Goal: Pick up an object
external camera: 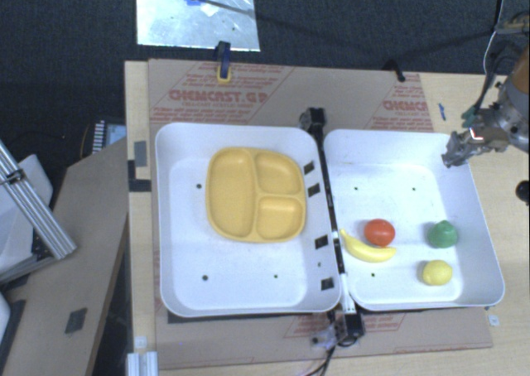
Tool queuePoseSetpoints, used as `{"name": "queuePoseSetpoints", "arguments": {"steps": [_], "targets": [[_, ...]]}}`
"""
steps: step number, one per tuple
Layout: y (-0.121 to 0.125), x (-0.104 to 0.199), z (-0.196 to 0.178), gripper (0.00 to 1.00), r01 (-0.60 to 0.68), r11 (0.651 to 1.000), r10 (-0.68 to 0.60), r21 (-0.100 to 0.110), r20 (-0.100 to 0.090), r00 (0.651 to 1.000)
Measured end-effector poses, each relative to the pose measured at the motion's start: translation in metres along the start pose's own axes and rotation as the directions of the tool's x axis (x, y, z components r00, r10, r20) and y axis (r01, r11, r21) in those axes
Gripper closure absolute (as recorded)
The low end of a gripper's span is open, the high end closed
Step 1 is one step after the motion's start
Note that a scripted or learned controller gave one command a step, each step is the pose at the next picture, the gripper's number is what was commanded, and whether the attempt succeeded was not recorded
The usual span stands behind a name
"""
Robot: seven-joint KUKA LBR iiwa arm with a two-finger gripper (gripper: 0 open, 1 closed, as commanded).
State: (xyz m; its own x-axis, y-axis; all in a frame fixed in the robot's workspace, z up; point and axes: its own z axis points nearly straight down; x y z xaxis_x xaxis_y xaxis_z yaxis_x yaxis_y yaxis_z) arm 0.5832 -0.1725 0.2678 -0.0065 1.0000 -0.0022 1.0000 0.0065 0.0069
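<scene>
Rightward, jaws at the right bin (pixel 464 192) rim, fruit well apart.

the arm (pixel 515 76) is cut off by the picture's edge at three o'clock, its upper links out of frame. the gripper (pixel 457 155) is small and blurred, its tips hard to separate. the banana (pixel 367 249) is partly covered by the tomato (pixel 380 232).
</scene>
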Motion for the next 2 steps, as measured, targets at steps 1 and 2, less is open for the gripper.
{"name": "queuePoseSetpoints", "arguments": {"steps": [1,2], "targets": [[0.017,0.045,0.0,1.0,0.002,1.0,-0.002,0.002,-0.002,1.0],[0.029,0.096,-0.003,1.0,0.003,1.0,-0.003,0.003,-0.003,1.0]]}}
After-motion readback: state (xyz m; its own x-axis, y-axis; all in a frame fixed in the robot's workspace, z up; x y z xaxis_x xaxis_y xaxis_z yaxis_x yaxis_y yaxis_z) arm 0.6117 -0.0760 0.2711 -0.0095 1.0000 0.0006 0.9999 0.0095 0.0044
